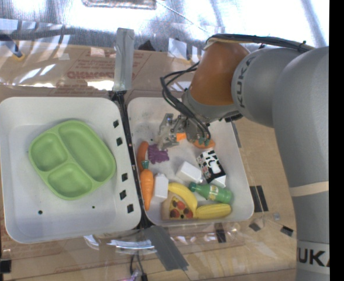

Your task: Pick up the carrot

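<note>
Two white bins sit side by side. The left bin [20, 215] holds a green divided plate [71, 158] with three compartments. The right bin [242, 198] is crowded with toy food: the carrot [146, 187] lies along its left wall, point toward the near edge, with a reddish-orange piece [142, 151] just above it and a purple piece [158, 154] beside that. Near the front lie a pizza slice [173, 206], a banana [183, 195], a green bottle [213, 192], a corn cob [213, 211], white blocks [188, 171] and a black-and-white carton [210, 164]. The gripper [178, 130] hangs over the bin's upper middle, apart from the carrot; whether its fingers are spread or closed cannot be told.
</note>
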